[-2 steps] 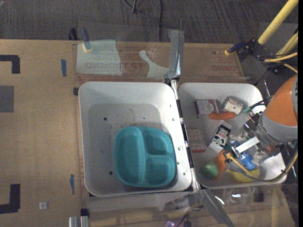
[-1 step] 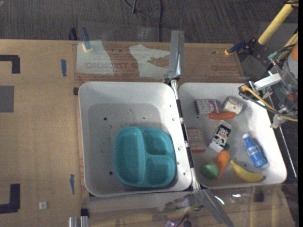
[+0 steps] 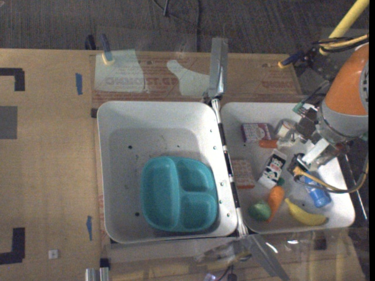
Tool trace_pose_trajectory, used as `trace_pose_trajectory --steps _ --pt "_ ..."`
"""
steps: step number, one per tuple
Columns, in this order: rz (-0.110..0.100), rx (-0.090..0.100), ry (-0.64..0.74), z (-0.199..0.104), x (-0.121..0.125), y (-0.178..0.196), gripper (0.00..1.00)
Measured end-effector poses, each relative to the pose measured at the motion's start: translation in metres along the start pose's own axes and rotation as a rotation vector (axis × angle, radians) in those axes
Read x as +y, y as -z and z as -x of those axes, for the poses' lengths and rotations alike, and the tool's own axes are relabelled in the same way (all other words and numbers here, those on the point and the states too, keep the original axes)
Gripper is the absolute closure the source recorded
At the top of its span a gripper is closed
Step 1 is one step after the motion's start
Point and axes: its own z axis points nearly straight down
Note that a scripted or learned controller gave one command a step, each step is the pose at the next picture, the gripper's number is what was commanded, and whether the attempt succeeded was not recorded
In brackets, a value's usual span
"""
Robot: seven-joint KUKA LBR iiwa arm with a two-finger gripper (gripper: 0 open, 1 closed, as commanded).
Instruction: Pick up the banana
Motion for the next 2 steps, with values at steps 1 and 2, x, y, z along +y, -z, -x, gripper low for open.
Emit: trace_pose_trajectory --steps 1,2 --pt "0.001 0.000 0.320 0.052 -0.047 -0.037 0.00" --pt "0.006 0.000 0.397 0.089 -0.019 -0.004 0.00"
